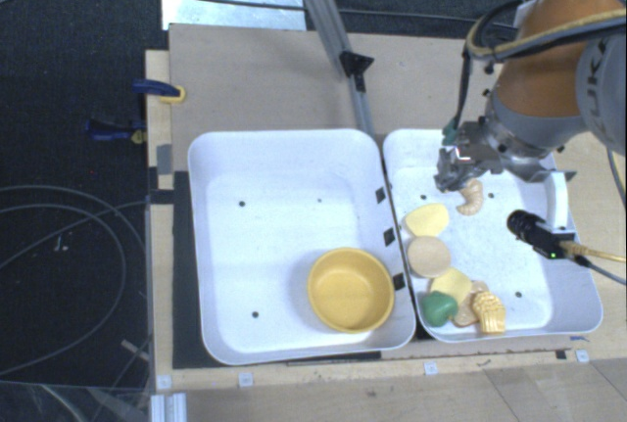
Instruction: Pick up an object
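My gripper hangs low over the back of the right bin, just left of a tan curved piece that lies beside its tip. I cannot make out anything between the fingers. Further toward the front lie a pale yellow piece, a beige round disc, a yellow piece, a green piece and a yellow-orange ridged piece. A yellow bowl sits in the left bin at its front right.
The two white bins meet at a ridge with black clips. A slanted grey pole crosses the bench behind them. A blue and yellow clamp grips the bench's left edge. Cables lie on the dark floor at left.
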Controlling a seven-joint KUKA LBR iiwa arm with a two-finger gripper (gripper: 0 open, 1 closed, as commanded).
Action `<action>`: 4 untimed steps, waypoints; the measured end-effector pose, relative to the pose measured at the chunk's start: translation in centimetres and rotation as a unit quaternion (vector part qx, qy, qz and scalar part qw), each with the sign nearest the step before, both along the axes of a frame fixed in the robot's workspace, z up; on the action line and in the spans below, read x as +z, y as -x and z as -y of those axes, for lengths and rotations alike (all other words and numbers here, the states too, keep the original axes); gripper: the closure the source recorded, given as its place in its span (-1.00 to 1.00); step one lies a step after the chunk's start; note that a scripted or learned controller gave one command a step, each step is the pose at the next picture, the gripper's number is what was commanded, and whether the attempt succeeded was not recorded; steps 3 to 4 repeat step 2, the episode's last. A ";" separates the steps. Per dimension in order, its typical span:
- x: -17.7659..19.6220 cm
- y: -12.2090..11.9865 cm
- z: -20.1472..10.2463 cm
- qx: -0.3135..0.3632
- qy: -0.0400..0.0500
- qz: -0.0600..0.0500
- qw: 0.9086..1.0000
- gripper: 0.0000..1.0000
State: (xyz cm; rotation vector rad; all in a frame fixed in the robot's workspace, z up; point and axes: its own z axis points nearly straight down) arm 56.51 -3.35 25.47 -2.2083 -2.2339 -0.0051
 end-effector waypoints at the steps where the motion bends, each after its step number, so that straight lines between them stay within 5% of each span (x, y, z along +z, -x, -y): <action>1: 0.6 1.4 -5.4 0.000 0.000 -0.001 1.000 1.00; 2: -1.2 2.9 -10.4 0.000 0.000 -0.001 1.000 1.00; 4: -1.2 2.9 -10.4 0.000 0.000 -0.001 1.000 1.00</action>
